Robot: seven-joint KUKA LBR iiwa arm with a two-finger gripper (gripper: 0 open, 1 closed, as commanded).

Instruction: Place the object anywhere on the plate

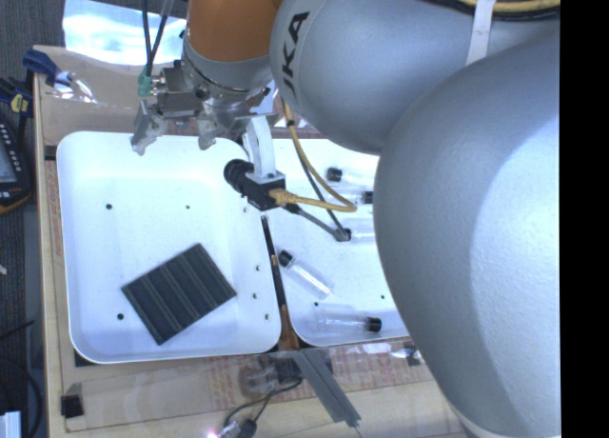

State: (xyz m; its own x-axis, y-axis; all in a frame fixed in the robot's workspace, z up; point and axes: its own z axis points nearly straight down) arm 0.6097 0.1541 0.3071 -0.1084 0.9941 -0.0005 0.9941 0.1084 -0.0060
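A dark grey ribbed plate [179,293] lies flat in the left bin [86,236], toward its front. My gripper [173,138] hangs over the far edge of that bin, well behind the plate. Its two fingers [141,137] stand apart, open, with only white bin floor showing between them. In the right bin [314,339] lie several clear tubes with black caps: one [304,274] near the divider, one [348,320] at the front, and another [335,176] farther back. The arm hides most of the right bin.
The big grey arm covers the right half of the view. A black cable fitting [249,182] and a yellow hose [319,204] hang over the divider between the bins. Tools lie off the bench at the left edge [11,169].
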